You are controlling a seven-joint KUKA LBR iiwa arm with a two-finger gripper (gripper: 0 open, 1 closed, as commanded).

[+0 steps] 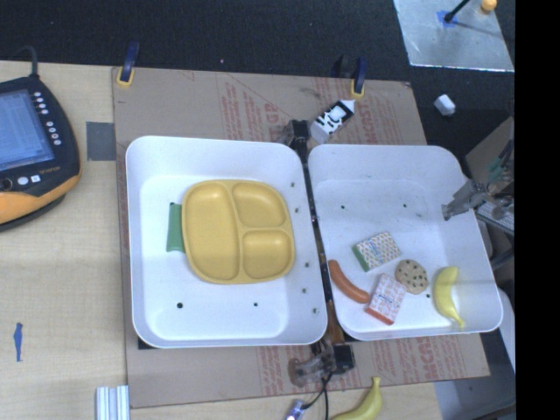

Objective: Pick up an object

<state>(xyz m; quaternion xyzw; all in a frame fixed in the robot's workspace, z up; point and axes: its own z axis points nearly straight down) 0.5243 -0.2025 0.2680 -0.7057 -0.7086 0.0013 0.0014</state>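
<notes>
Yellow banana (pixel 447 294) lies nearest in the right bin (pixel 385 169), at its right edge, with a cookie (pixel 411 275), a red-and-white packet (pixel 386 299) and a sausage (pixel 347 283) to its left and a green-edged packet (pixel 377 250) just beyond. Farther right, the gripper (pixel 459 205) hangs at the bin's rim, carrying nothing; whether its fingers are apart I cannot tell. Judged so, the pick is not yet begun.

Robot lab: teach pendant (pixel 31 151), clamped bench (pixel 61 322)
</notes>
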